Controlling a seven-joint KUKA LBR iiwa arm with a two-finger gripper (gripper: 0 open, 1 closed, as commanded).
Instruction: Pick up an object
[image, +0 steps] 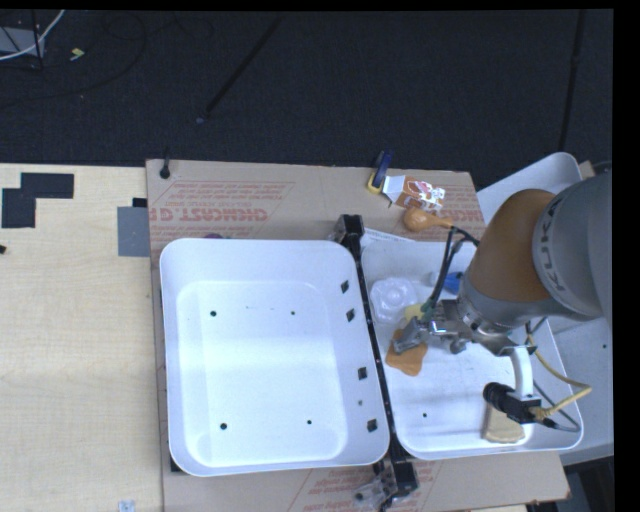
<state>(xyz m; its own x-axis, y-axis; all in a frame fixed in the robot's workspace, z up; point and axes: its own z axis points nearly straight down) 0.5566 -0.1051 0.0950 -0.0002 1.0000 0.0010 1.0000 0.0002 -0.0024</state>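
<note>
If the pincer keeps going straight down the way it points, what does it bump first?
Probably the orange thing right below the pincer in the right bin. Depth is hard to judge; they may already touch.

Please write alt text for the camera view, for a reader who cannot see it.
A grey robot arm reaches from the right into the right white bin, its gripper at an orange object. The left white bin sits beside it.
</note>
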